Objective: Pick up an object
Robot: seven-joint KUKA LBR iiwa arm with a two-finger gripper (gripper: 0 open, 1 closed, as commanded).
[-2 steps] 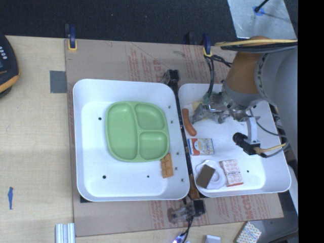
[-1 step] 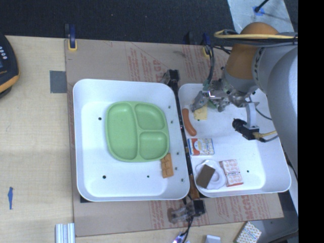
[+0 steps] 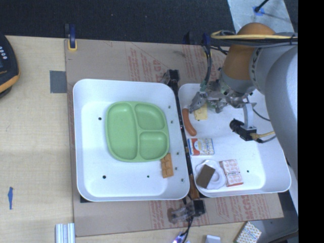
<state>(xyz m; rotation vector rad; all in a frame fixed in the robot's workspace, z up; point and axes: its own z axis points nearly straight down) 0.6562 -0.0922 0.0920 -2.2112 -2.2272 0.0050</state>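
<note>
**Arm low over the right bin, gripper beside a yellow piece**

A brown bench [image 3: 35, 135] bears two shallow white bins side by side. The grey arm [image 3: 276, 80], with its orange band [image 3: 242, 59], reaches in from the right and hangs over the far end of the right bin [image 3: 268, 166].

The left bin [image 3: 88, 140] holds a green tray [image 3: 136, 130] with three compartments, lying flat near its middle. A small brown wafer [image 3: 166, 166] lies just beside the tray's near right corner.

In the right bin, the gripper [image 3: 206, 101] is at the far left corner, directly above a small yellow piece [image 3: 201, 114]. Whether the fingers are spread or closed cannot be told, nor whether they touch the piece. An orange sausage [image 3: 189, 122] lies just left of the yellow piece, along the bin's left wall. Nearer the camera lies a small printed card [image 3: 201, 146]. At the near end sits a white cup [image 3: 207, 175] with a brown block in it, and a pink packet [image 3: 231, 172] just right of it.
</note>
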